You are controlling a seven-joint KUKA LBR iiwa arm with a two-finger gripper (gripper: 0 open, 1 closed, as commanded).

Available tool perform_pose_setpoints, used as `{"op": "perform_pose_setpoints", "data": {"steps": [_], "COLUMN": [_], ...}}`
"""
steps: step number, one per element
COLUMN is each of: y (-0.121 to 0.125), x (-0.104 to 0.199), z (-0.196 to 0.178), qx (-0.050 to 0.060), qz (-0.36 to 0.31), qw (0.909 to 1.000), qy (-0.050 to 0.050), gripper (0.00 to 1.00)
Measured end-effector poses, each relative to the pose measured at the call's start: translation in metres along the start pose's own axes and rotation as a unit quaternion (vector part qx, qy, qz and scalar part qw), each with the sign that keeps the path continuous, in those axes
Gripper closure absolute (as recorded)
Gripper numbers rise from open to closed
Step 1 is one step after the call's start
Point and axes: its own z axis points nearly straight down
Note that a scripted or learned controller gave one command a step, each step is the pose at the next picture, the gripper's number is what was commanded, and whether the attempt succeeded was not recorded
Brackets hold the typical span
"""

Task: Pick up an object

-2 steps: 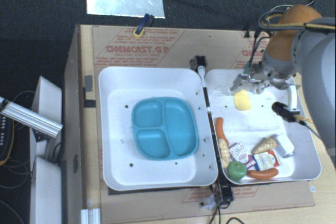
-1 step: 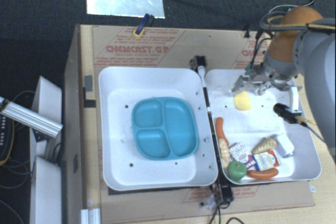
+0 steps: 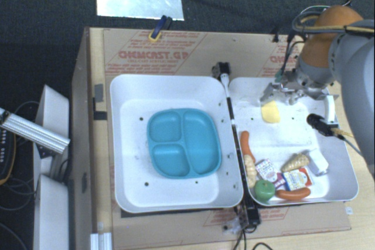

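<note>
Gripper (image 3: 280, 91) sits at 12 o'clock in the right bin (image 3: 340, 152); can't tell its state or whether it grips anything. Yellow object (image 3: 270, 112) lies just below it, roughly 6 o'clock from it. Blue tray (image 3: 183, 143) sits centred in left bin (image 3: 129, 102).

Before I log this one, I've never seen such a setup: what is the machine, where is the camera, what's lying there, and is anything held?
One fixed camera looks down at a slant on a bench with two white bins. The grey arm with an orange band reaches in from the right; its gripper hangs over the right bin, just above a pale yellow piece. I cannot tell whether that piece is gripped. The left bin holds a blue divided tray. Toy food lies at the right bin's near edge, including a green ball and a sausage.
</note>
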Motion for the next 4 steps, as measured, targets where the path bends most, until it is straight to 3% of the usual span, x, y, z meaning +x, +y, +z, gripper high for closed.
{"op": "perform_pose_setpoints", "data": {"steps": [1, 2, 3, 4], "y": [0.0, -0.029, -0.084, -0.136], "x": [-0.021, -0.053, -0.043, -0.052], "z": [0.0, 0.001, 0.001, -0.014], "qx": [0.0, 0.001, 0.001, 0.001], "qz": [0.001, 0.001, 0.001, 0.002], "qw": [1.0, 1.0, 1.0, 1.0], "qy": [0.0, 0.0, 0.001, 0.0], "gripper": [0.0, 0.0, 0.0, 0.0]}}
